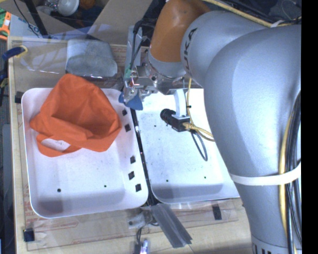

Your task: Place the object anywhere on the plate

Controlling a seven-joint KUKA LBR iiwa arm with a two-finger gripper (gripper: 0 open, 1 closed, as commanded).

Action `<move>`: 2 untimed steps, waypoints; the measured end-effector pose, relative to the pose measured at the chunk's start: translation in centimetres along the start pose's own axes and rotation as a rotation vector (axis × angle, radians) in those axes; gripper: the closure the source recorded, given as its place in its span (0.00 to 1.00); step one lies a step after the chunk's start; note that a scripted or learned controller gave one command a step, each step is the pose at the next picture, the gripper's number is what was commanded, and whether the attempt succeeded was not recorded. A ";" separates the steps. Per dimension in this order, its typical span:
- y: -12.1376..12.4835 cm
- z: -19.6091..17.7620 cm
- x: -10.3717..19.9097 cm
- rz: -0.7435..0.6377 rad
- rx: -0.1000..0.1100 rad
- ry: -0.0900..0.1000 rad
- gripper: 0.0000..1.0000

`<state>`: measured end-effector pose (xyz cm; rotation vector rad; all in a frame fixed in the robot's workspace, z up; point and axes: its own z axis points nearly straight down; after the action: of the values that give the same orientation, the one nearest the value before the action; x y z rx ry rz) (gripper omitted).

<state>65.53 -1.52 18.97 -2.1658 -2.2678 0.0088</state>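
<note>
One small blue object (134, 103) sits at the tips of the pincer (132, 95), seemingly clenched on it, above the seam between the bins. The carry step seems in hand; I see no plate, so the next move must find it.

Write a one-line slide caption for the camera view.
KUKA arm's gripper poised at the divide between two white bins, orange cloth bunched in the left bin.
</note>
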 end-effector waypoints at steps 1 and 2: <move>0.3 -0.1 6.7 -0.046 -0.004 -0.002 1.00; 0.1 0.0 2.0 0.010 0.000 0.000 1.00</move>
<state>65.53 0.50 18.96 -2.1766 -2.2574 0.0094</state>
